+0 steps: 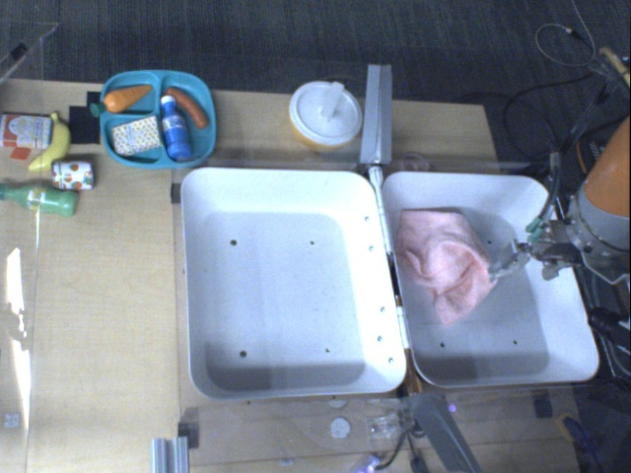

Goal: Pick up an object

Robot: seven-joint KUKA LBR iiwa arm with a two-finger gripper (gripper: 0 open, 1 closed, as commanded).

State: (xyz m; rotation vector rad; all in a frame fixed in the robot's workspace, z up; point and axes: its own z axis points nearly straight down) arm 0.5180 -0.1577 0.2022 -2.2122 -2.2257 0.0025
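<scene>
A crumpled pink cloth (446, 261) lies in my right bin (567, 348), bunched toward that bin's left half and running from near the far wall down to about the middle of the floor, with a narrower tail pointing toward the near side. My hand (506, 257) sits low just beside the cloth's right edge; its fingertips appear to reach the fabric, but I cannot tell whether they are spread or closed, nor whether any cloth lies between them. My wrist and arm (601, 205) stretch back over the bin's right wall, the orange band showing above the grey housing. The left bin (197, 294) sits hard against the right one, their rims meeting along a centre line, with a grey metal bar (377, 116) rising from the far end of that seam. Beyond the bins on the worktop (89, 313) stands a white lidded cup (325, 113) with a yellow base. Farther left is a blue divided tray (202, 116) holding toy food and a small blue bottle (175, 126). At the far left lie a banana (54, 143), a small can (73, 174), a green bottle (39, 199) on its side and a small carton (24, 132).
</scene>
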